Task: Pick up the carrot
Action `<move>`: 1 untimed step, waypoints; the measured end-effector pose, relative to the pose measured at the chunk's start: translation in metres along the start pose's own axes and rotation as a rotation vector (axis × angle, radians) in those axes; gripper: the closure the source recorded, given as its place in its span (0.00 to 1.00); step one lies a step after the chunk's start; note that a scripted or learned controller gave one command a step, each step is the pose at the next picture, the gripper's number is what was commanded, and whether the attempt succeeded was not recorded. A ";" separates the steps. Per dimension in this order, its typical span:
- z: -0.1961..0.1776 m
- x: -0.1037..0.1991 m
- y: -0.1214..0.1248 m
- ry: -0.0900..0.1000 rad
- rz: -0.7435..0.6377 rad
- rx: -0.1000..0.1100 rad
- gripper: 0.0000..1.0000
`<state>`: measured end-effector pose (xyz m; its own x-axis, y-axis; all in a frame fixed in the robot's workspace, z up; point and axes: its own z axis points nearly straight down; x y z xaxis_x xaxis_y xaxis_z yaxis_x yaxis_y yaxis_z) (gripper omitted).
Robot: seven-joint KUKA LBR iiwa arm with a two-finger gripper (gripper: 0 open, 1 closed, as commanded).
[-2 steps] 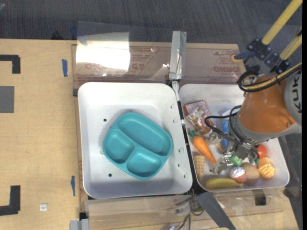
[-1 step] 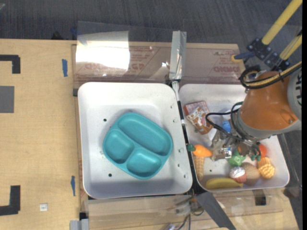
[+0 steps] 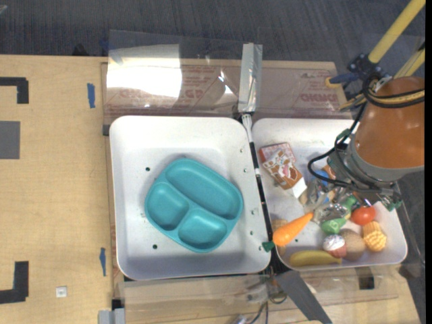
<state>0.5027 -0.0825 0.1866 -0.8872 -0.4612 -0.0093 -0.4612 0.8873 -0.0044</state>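
Note:
An orange carrot with a green stem end lies tilted at the near left of the right bin, its stem end against the divider between the bins. My gripper hangs low over the middle of that bin, just right of and above the carrot's tip. The wrist and cables crowd around the gripper. Nothing from the bin is visibly lifted.
A teal divided plate sits in the left bin. Close around the carrot lie a yellow banana, a tomato, a corn cob, a green piece and a red-and-white snack packet.

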 end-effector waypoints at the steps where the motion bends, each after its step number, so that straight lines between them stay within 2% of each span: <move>1: 0.001 -0.024 0.049 0.003 -0.234 -0.005 1.00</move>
